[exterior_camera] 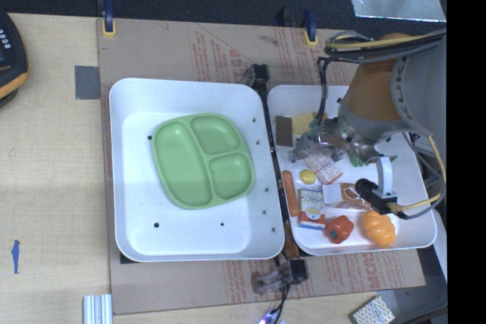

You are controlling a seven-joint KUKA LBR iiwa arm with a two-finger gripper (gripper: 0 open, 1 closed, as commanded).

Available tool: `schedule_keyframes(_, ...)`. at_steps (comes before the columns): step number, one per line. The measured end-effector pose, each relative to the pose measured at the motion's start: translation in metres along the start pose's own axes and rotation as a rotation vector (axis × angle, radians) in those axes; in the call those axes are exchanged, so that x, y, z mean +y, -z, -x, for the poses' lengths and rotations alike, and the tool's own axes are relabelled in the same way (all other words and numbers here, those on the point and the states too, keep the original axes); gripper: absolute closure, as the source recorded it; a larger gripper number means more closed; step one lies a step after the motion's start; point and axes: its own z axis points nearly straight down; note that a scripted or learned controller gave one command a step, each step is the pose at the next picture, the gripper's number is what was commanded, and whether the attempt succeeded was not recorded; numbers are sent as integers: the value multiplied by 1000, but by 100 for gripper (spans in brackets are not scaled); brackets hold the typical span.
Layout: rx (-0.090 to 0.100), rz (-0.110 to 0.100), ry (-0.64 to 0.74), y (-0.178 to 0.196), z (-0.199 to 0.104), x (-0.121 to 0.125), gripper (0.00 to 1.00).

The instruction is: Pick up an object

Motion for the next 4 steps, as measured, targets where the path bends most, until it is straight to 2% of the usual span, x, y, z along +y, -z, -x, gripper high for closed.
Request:
schedule_keyframes(1,1,-3,-3,0,12,-38,0)
schedule_keyframes(2,-2,6,-1,11,30,38,0)
schedule_keyframes(3,3,-10,-4,2,19,-43,0)
schedule_keyframes(4,0,4,-1,3,12,28,0)
